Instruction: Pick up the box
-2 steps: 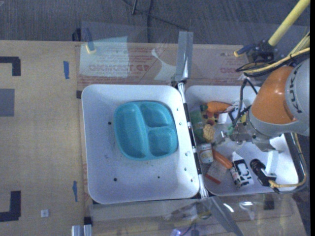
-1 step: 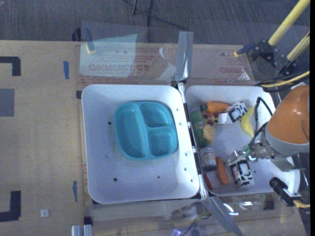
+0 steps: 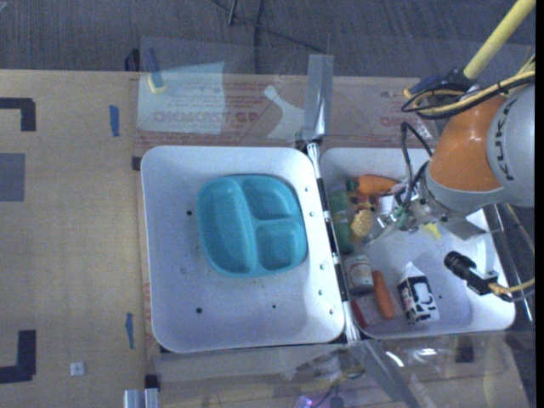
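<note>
Two-finger gripper (image 3: 406,215) hangs over right white bin (image 3: 493,308), near its clutter, finger state cannot tell; small black-and-white carton box (image 3: 417,296) lies nearer the front, ungrasped.

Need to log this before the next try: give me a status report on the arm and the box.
Gripper low over right bin, upper middle. Box lying free near the bin's front, not held. Corn and carrot crowd the gripper.
</note>
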You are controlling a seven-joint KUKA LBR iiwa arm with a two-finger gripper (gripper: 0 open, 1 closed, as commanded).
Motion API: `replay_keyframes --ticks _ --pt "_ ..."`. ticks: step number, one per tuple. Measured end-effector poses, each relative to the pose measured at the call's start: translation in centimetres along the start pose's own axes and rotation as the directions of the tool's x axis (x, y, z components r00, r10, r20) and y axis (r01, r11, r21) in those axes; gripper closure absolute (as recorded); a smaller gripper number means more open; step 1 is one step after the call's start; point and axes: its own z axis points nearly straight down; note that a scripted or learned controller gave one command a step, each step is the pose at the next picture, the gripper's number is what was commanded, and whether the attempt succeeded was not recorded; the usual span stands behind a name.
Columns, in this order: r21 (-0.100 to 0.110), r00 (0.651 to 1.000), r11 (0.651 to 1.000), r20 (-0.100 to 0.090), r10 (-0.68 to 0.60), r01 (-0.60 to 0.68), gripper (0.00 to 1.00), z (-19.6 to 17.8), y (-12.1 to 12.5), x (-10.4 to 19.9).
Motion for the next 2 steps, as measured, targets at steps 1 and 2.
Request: replay_keyframes --ticks 1,2 --pt "-0.001 0.997 0.997 -0.001 0.08 -0.08 0.0 -0.11 -7.46 2.76" --pt "0.0 0.996 0.996 0.007 0.084 -0.084 1.0 -0.79 -7.56 2.41"
